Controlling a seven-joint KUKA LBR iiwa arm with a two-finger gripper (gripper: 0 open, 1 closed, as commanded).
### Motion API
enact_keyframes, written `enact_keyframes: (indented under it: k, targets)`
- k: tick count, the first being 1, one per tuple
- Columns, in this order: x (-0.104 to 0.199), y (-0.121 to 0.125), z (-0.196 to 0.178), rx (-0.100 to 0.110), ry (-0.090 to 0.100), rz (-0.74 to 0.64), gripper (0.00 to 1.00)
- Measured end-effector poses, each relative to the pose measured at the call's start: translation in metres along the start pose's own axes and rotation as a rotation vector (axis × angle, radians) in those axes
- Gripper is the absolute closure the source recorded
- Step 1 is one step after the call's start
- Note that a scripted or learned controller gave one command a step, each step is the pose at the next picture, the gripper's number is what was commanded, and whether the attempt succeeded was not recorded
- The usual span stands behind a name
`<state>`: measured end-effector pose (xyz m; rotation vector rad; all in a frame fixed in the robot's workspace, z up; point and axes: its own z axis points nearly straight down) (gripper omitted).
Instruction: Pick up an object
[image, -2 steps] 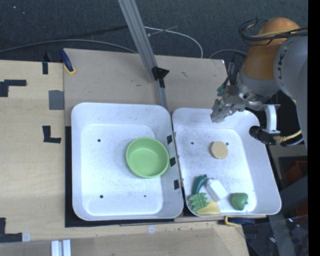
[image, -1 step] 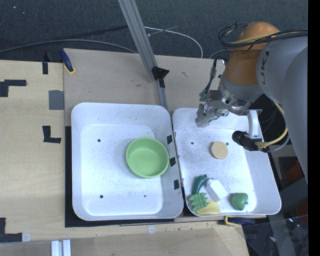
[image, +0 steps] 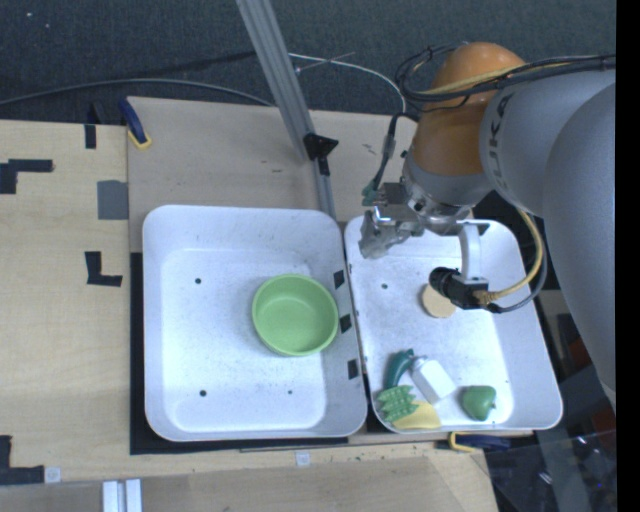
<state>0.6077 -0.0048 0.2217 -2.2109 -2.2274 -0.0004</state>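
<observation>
My gripper (image: 378, 238) hangs over the far left corner of the right bin (image: 510, 330), its metal fingers pointing down with nothing seen between them. A tan round piece (image: 437, 302) lies in the middle of that bin, partly behind a black fitting on the arm. Near the front edge lie a dark green toy (image: 400, 365), a white block (image: 433, 380), a light green ridged piece (image: 397, 404), a yellow piece (image: 422, 418) and a green pepper-like toy (image: 479, 401). A green bowl (image: 294, 314) sits upright in the left bin (image: 190, 300).
A grey pole (image: 285, 90) slants down to the bins' far edge. The big grey arm with its orange band (image: 470, 100) covers the right side. Cables run along the far bench. Black tape marks lie on the wooden bench at left.
</observation>
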Motion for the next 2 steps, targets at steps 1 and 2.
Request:
enact_keyframes:
  k: [1, 2]
  targets:
    - [0.051, -0.018, -0.004, 0.001, -0.001, 0.0, 1.0]
    - [0.101, -0.023, 0.006, 0.002, -0.002, 0.001, 1.0]
